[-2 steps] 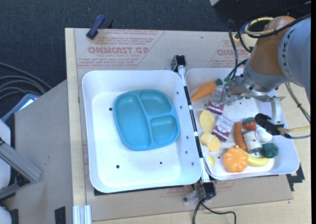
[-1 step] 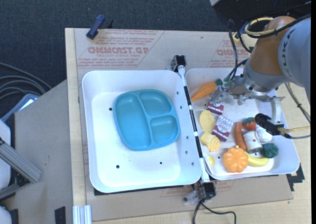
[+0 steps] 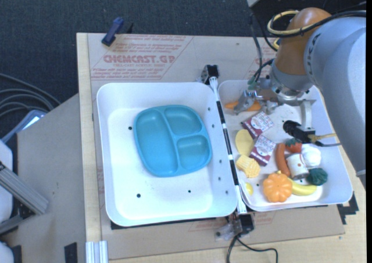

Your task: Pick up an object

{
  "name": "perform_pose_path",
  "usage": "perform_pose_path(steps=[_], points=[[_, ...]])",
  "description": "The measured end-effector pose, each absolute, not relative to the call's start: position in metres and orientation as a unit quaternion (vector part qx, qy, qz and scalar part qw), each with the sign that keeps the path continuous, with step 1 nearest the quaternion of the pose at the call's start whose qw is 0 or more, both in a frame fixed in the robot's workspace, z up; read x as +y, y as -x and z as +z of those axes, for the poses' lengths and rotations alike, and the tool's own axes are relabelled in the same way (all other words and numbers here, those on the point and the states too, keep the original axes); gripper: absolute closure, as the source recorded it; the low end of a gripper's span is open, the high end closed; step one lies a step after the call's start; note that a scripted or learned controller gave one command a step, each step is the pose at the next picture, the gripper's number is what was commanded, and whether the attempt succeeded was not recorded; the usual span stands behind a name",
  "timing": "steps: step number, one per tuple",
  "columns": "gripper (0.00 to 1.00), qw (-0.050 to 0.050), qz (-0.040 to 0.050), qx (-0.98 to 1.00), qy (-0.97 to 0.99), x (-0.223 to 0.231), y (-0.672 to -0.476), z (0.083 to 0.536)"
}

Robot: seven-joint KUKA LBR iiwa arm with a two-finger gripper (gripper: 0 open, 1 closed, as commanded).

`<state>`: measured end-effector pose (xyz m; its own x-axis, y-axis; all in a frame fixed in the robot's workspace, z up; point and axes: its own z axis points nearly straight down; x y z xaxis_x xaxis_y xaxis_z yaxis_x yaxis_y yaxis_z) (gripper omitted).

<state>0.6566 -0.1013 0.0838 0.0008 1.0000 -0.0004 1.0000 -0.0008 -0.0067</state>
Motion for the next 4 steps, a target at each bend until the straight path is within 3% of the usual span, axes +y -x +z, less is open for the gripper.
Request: perform_pose_path(steps=[1, 2, 3, 4], points=[[1.0, 0.004, 0.0048, -0.707, 0.707, -0.102, -0.656, 0.094], [0.0, 0.003, 0.0044, -0.707, 0.707, -0.101, -0.656, 0.094], [1.0, 0.004, 0.0065, -0.707, 0.707, -0.102, -0.655, 0.104], [0.0, 0.004, 0.0054, -0.707, 0.707, -0.102, -0.656, 0.104]])
